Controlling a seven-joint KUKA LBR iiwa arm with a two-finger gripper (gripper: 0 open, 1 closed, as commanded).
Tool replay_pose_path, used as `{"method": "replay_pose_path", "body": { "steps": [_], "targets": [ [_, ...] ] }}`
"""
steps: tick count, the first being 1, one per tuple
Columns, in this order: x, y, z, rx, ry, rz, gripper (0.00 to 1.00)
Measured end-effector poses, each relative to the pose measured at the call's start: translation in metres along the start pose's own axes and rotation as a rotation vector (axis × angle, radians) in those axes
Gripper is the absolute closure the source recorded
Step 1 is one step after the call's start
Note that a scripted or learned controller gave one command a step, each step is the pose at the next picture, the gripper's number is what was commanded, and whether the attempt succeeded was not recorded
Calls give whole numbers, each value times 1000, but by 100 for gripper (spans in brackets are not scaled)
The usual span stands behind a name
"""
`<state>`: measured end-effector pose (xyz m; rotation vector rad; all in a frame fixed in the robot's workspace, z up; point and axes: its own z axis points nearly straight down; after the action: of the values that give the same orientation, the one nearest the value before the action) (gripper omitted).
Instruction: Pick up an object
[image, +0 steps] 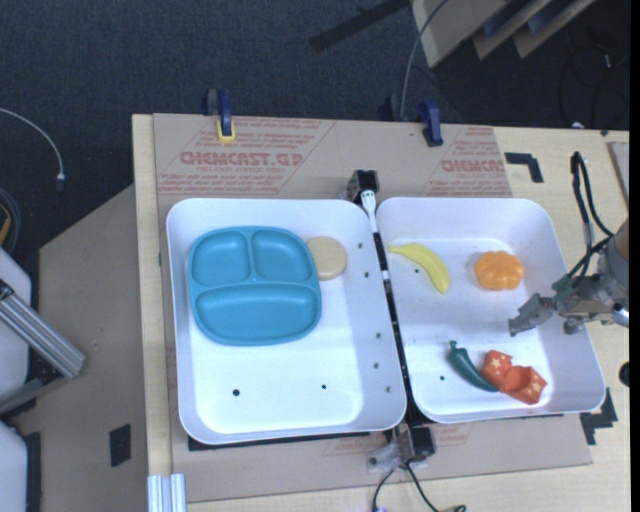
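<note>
camera view looks down on two white bins, and we see the gripper (530, 318) reaching in from the right over the right bin (420, 390). it holds nothing; whether it is spread or closed we cannot tell from this angle.

what could go wrong, in our judgement: the nearest candidates are small, rounded toy foods, and a descent slightly off-centre could nudge one aside rather than trap it. the red pepper (514, 374) lies touching the green chili (464, 364), so a grasp there may catch both or push one into the other. it also sits close to the bin's near rim, where the gripper could strike the wall. the orange fruit (498, 270) is round and may roll out of a squeeze.

relative to the gripper, the red pepper is just below and slightly left of the tip, near; the orange fruit is above and a little left, also near. the banana (425, 266) lies farther left, toward the divider between the bins. in the left bin (250, 410) the blue divided plate (256, 286) and a pale round cookie (326, 258) touching its upper right edge are well apart from the arm.
</note>
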<state>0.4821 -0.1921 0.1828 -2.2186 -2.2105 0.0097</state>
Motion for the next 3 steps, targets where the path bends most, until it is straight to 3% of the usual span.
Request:
{"method": "replay_pose_path", "body": {
  "steps": [1,3],
  "targets": [
    [0,3,-5,-11,-3,-4,0],
    [12,1,99,-5,0,-3,0]
  ]
}}
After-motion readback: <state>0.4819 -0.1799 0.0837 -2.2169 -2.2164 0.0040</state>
